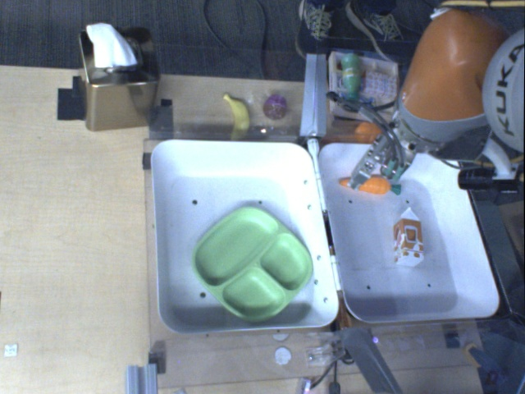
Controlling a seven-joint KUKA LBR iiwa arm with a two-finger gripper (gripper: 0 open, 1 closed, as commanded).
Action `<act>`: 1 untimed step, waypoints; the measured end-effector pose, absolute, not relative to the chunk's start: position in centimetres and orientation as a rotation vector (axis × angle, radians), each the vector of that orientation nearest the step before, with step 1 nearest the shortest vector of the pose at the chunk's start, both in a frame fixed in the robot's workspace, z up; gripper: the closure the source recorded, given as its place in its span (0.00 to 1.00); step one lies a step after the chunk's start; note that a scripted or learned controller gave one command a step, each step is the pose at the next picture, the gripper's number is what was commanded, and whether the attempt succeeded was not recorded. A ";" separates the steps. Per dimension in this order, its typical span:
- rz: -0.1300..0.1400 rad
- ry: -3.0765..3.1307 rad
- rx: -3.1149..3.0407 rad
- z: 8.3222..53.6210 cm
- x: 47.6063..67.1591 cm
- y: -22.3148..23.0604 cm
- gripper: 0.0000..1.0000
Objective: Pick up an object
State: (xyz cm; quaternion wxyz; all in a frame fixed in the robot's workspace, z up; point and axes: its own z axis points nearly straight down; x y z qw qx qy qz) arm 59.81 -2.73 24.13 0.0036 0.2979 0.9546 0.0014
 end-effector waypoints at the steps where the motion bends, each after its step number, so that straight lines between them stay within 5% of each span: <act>1: 0.002 2.993 0.923 26.5 51.3 -12.2 1.00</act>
